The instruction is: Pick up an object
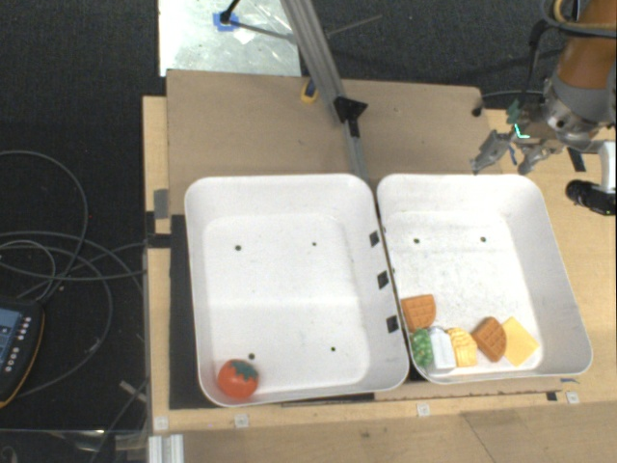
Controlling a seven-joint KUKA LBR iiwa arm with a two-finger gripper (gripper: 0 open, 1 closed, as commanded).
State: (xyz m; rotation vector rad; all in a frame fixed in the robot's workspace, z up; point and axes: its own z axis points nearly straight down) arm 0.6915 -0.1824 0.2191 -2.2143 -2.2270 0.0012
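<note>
My gripper hangs over the far rim of the right bin, near its back right corner. Its fingers are spread open with nothing between them. Along that bin's near edge lie several toy foods: an orange waffle piece, a green item, a white piece, a yellow corn cob, a brown cookie and a yellow cheese wedge. A red tomato rests in the near left corner of the left bin.
A grey pole slants across the back of the bench and ends above the gap between the bins. Black clips join the bins along their shared wall. Cables lie on the floor at the left.
</note>
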